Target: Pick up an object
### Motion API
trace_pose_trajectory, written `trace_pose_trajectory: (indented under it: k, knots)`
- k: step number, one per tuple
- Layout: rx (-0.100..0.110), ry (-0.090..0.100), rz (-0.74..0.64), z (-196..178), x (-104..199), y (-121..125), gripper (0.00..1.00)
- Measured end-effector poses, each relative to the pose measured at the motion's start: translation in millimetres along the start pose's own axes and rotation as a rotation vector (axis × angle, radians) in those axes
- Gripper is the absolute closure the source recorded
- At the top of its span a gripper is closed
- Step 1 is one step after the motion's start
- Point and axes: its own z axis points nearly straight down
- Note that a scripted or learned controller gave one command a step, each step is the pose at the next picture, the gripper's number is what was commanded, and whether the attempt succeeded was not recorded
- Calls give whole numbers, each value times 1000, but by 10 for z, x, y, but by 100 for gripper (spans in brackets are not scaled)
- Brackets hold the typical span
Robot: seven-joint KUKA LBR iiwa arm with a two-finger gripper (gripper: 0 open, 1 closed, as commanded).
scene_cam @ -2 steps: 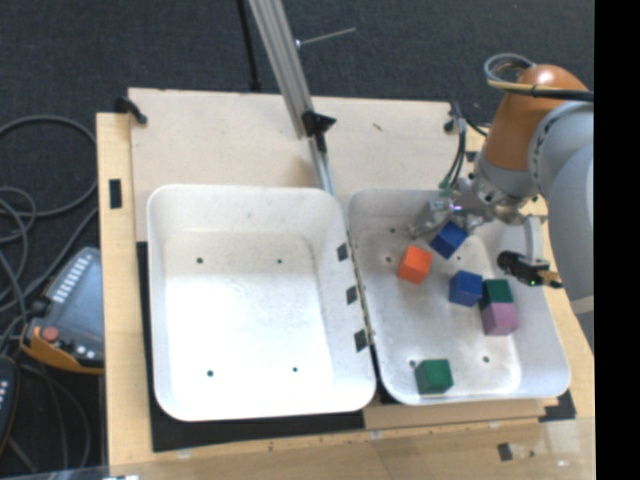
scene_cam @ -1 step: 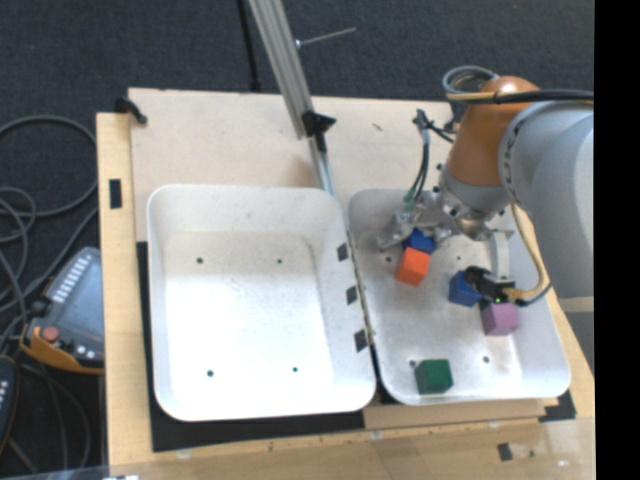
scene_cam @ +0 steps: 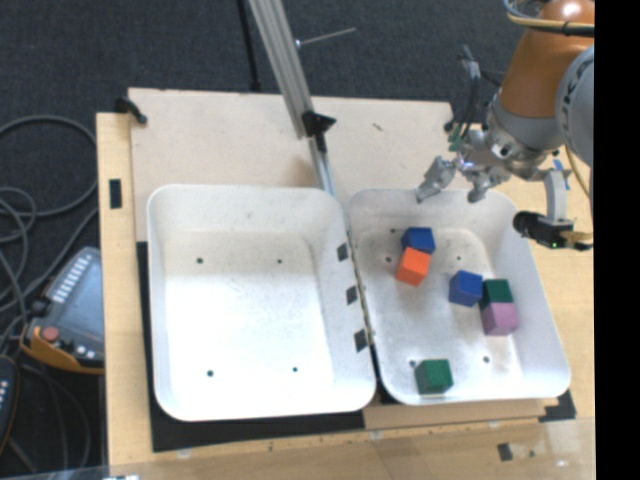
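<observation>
Your end effector (scene_cam: 455, 181) hangs over the far rim of the right bin (scene_cam: 545, 313), at about one o'clock from the view's centre. Its two fingers (scene_cam: 433, 182) are spread apart with nothing between them, so it is released. Above it you see the grey wrist and the orange band (scene_cam: 535, 63) of the arm, which enters from three o'clock.

All the blocks lie in the right bin, apart from the end effector. A blue cube (scene_cam: 419, 239) sits at about six o'clock from the fingers, and an orange cube (scene_cam: 412, 266) touches it on its six o'clock side. At four o'clock from that pair you find a second blue cube (scene_cam: 465, 287). Just beside this one, at three o'clock, is a dark green cube (scene_cam: 497, 291), with a purple cube (scene_cam: 500, 317) touching it at six o'clock. Another green cube (scene_cam: 433, 375) lies alone near the bin's near rim, at six o'clock from the others.

The left bin (scene_cam: 250, 303) lies at nine o'clock from the right one, their rims meeting. Both rest on the worktop (scene_cam: 220, 133). A metal rail (scene_cam: 280, 53) slants up toward twelve o'clock from between the bins.
</observation>
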Motion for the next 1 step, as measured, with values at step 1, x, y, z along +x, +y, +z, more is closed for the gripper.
trace_pose_trajectory:
  k: [1]
  knots:
    - [15, 3, -1, 717, 103, 27, 0]
